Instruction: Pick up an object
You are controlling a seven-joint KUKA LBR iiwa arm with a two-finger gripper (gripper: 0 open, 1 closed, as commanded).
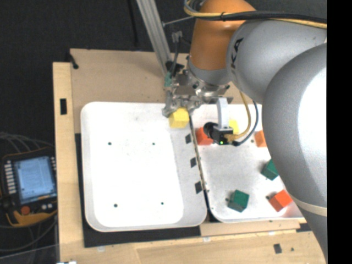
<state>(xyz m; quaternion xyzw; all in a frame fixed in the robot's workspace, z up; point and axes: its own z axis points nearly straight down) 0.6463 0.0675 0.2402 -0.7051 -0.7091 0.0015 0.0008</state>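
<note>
Grey arm (286, 76) reaching in from the right, covering the far right corner of the right bin (231, 169); orange band (217, 32) on top. Tan bench (63, 158) underneath, left bin (132, 169) and right bin side by side, touching along the middle.

Handheld screen unit (33, 180) off the bench's left edge, display lit. Slanted metal pole (149, 21) behind, ending near the wrist.

Claw (176, 108) parked over the far end of the seam between the bins. Yellow block (179, 119) directly below it, touching or nearly so, at the far right corner of the left bin. Cannot tell how far the claw is open, nor whether the block is gripped or just sitting under it.

In the right bin:
- front green block (238, 201) near the front rim
- side green block (269, 170) further right, up against the arm's outline
- front orange block (279, 200) at the front right, partly cut by the arm
- far orange block (204, 138) near the seam, partly hidden
- orange scrap (259, 139) at the arm's edge, shape unclear
</note>
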